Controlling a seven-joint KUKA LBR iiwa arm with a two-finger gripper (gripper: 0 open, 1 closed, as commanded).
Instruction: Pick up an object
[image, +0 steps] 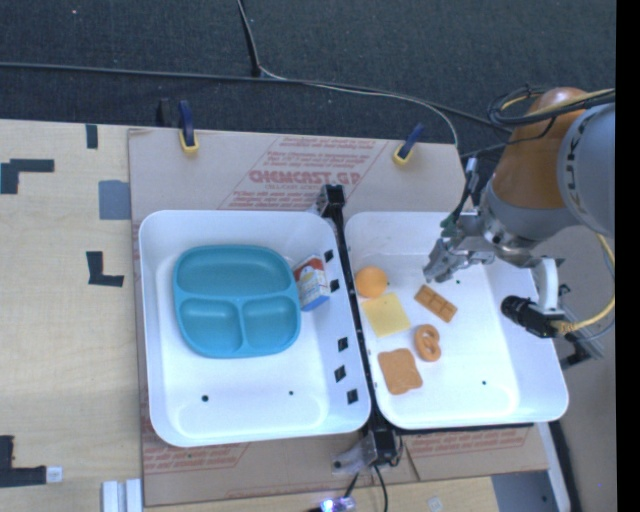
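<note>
The right bin (500, 395) holds several toy foods: an orange ball (371, 281), a yellow cheese slice (386, 314), a brown waffle piece (435, 302), a pretzel (428, 342) and a toast slice (400, 371). My gripper (441, 268) hangs over the bin's upper middle, just above and right of the waffle piece. Its fingers point down-left, and I see nothing between them.
The left bin (170, 400) holds a blue divided plate (238, 299) and a small can (313, 283) lying against its right wall. Black clips (345, 345) sit along the divider between the bins. The arm's body (540, 180) covers the right bin's far right corner.
</note>
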